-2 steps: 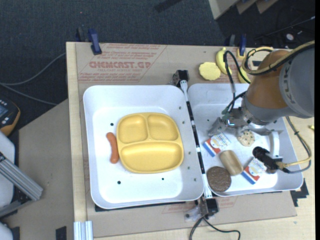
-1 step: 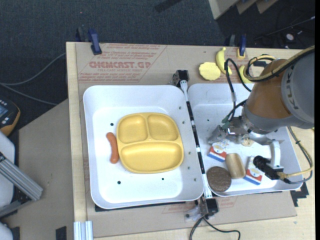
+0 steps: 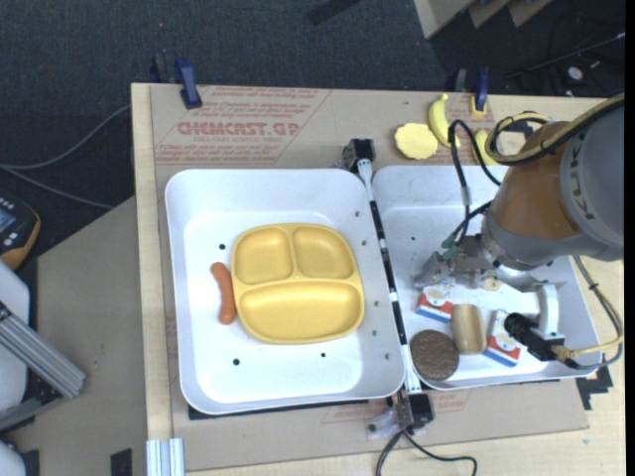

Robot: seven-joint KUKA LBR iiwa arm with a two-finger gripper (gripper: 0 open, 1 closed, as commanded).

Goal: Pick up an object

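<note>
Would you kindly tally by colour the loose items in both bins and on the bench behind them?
Yellow: 3 (divided plastic plate, toy banana, lumpy round piece)
Orange-red: 1 (sausage-shaped toy)
Brown: 1 (flat round disc)
Tan: 1 (short cylinder)
Red-white-blue: 2 (small flat packets)
Total: 8

Bright, even overhead light is washing out the left white bin (image 3: 288,370) and the right white bin (image 3: 417,206). The yellow divided plate (image 3: 298,281) is casting only a faint, soft shadow. The dark floor (image 3: 198,28) beyond the worktop (image 3: 238,127) is looking dim, and fine detail is reading slightly soft.
</note>
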